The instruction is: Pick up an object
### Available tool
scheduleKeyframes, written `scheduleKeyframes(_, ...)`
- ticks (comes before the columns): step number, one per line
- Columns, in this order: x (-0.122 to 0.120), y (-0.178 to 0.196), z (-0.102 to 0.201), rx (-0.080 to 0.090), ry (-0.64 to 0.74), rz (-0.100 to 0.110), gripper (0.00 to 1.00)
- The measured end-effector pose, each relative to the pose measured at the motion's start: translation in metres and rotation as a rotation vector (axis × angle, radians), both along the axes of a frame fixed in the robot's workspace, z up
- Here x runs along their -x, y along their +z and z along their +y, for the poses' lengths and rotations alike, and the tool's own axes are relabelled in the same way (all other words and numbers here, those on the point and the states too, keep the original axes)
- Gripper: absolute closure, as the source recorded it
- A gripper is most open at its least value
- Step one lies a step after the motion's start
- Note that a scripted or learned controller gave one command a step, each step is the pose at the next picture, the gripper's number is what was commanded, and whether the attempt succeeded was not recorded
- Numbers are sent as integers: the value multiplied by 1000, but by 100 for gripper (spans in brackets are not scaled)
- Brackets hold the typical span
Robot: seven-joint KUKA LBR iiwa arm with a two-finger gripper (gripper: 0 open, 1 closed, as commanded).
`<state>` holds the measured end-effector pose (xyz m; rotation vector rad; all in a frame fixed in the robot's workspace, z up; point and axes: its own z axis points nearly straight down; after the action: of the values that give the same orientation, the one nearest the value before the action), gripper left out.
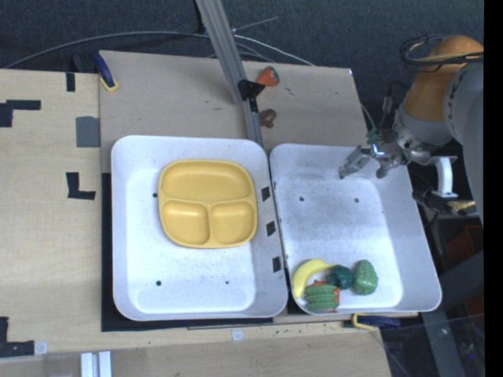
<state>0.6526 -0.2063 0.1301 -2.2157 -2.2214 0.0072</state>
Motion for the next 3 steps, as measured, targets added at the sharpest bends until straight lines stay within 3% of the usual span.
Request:
scheduleKeyframes(1, -2, 14, 0, 1, 2, -5, 100)
scheduleKeyframes(2, -12, 62, -1, 1, -1, -11, 100)
scheduleKeyframes(3, -4, 114, 4, 1, 0, -11, 100)
